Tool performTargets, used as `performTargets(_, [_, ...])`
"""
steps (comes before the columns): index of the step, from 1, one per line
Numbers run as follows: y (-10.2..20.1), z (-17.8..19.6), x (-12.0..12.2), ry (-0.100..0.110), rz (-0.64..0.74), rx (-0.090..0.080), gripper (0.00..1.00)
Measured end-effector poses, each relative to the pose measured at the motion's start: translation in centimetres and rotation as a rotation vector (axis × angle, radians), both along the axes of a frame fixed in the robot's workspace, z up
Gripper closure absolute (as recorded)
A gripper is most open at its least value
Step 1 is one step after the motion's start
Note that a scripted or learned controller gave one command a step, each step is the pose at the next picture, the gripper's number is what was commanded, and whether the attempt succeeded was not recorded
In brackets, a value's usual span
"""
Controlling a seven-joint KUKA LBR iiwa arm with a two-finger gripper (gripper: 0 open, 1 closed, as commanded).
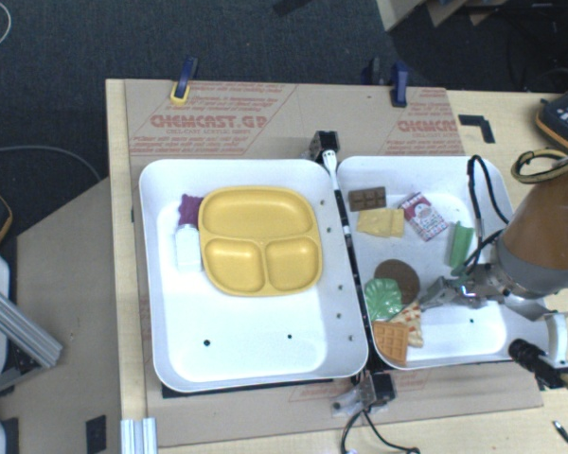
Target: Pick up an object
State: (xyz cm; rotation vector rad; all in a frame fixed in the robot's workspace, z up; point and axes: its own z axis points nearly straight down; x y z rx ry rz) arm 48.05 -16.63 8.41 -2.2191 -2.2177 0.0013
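Note:
My gripper (pixel 442 291) reaches into the right bin (pixel 483 346) from the right, low over the bin floor, just right of a brown round cookie (pixel 398 276). Below the cookie lie a green lettuce leaf (pixel 381 299) and a waffle-like pizza slice (pixel 398 336). A green block (pixel 460 243) stands just above the gripper. Farther back are a red-and-white packet (pixel 423 216), a yellow cheese wedge (pixel 380 222) and a brown chocolate bar (pixel 366 198). I see nothing held in the gripper.
The left bin (pixel 246 357) holds a yellow divided plate (pixel 260 239) and a purple-and-white bottle (pixel 186 230) at its left. A black cable (pixel 480 192) loops over the right bin's far right. The arm's grey body (pixel 540 253) covers the bin's right edge.

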Motion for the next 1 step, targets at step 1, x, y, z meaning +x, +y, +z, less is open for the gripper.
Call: performTargets(1, [-0.05,1.07,0.04,-0.003,-0.001,-0.002,1.00])
